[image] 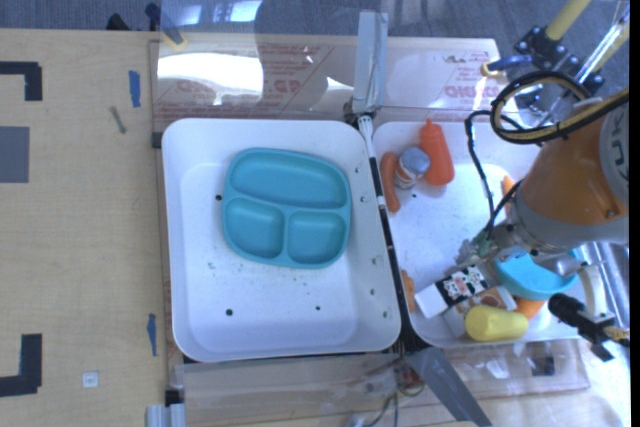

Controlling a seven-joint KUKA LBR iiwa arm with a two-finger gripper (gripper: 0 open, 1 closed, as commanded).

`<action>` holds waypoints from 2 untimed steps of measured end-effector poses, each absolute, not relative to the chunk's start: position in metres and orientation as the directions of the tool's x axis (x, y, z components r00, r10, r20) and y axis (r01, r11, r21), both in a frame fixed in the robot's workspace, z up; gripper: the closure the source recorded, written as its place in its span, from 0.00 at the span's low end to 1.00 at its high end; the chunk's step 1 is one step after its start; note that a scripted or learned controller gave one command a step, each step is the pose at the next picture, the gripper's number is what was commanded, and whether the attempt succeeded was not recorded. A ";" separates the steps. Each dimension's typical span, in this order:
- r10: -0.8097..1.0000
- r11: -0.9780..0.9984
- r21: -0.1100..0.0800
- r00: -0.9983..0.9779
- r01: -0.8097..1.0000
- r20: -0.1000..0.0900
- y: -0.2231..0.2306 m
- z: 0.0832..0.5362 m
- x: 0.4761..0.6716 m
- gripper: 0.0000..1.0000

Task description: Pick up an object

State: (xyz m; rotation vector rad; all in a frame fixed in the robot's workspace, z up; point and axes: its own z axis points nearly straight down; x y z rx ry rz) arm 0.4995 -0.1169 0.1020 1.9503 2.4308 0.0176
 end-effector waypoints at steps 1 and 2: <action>0.952 0.306 0.012 -0.306 0.952 -0.002 -0.058 0.190 0.558 1.00; 0.985 0.173 -0.009 -0.173 0.985 0.001 -0.121 0.096 0.560 1.00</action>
